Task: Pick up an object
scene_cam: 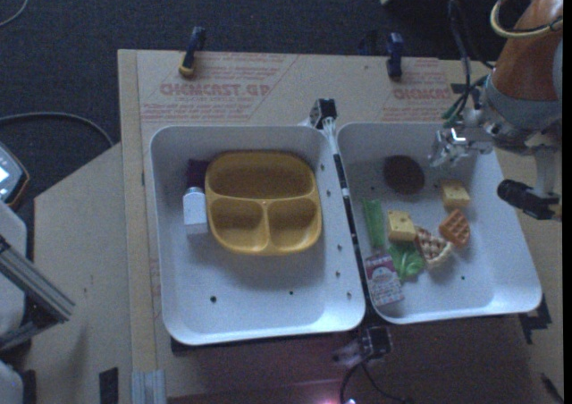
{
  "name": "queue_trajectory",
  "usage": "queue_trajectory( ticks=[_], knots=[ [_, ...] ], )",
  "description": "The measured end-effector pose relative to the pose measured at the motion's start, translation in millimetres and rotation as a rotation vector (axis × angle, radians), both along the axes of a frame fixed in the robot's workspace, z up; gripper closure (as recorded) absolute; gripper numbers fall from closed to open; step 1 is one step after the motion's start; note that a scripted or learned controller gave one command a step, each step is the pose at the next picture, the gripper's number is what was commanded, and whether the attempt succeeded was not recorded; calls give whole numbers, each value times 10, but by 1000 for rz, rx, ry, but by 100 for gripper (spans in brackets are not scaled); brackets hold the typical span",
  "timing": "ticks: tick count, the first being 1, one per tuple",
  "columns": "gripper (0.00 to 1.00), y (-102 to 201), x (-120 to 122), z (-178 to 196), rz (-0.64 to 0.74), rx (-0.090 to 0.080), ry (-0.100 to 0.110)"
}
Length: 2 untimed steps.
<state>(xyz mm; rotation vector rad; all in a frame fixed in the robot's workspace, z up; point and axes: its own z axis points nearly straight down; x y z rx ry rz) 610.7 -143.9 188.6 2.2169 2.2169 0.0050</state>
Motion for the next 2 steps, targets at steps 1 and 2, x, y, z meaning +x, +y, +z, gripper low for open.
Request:
queue_trajectory(
  ticks=[1,2],
  knots=[
    [100,-4,14,395,1,0,-1],
    [100,424,-250,455,4,4,10]
  ],
)
